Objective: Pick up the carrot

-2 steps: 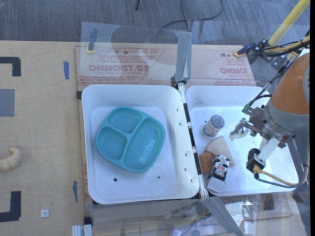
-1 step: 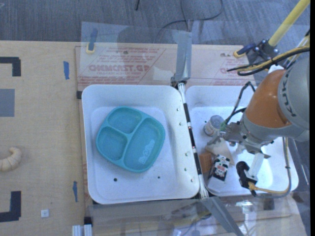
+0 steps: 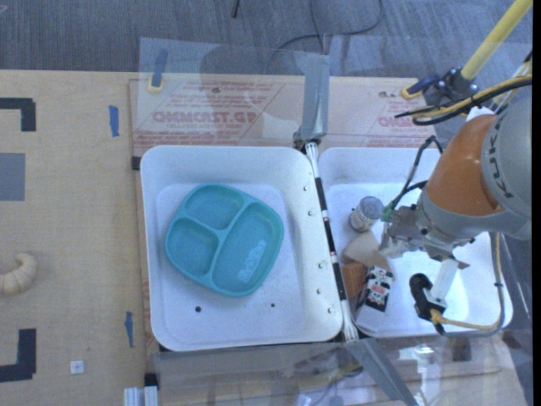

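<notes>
The arm is hanging over the right bin [image 3: 482, 320], beside the carrot.

The carrot [image 3: 352, 274], the small orange thing near the bin's left wall, is lying just left of the gripper [image 3: 386, 260] and seems to be pointing up and down the picture. The gripper is hiding under the wrist, so its opening cannot be told.

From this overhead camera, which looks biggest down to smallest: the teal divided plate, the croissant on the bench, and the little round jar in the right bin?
1. Teal divided plate, by far the largest.
2. Croissant, partly cut off at the picture's left edge.
3. Round jar, slightly smaller, though that cut-off makes this close call unsure.
</notes>
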Available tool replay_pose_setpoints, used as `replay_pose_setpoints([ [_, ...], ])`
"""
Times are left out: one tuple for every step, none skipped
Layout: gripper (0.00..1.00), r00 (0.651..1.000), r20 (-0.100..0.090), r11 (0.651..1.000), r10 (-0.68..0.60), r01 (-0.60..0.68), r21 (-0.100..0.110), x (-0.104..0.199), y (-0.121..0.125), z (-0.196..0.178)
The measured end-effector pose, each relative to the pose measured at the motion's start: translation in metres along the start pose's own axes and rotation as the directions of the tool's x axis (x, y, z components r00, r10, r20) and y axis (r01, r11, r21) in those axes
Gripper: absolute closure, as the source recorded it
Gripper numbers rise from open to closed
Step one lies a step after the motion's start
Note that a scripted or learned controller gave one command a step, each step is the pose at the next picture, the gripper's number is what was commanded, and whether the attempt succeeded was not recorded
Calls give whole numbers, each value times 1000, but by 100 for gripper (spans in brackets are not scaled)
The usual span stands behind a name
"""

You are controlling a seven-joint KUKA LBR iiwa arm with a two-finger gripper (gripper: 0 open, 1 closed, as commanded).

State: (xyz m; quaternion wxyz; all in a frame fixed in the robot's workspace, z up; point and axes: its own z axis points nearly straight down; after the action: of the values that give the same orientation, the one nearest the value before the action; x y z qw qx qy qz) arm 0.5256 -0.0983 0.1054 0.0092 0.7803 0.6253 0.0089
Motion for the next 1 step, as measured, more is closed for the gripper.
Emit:
replay_pose_setpoints([
  [100, 993, 6, 993, 116, -116, 27, 69, -30, -79],
])
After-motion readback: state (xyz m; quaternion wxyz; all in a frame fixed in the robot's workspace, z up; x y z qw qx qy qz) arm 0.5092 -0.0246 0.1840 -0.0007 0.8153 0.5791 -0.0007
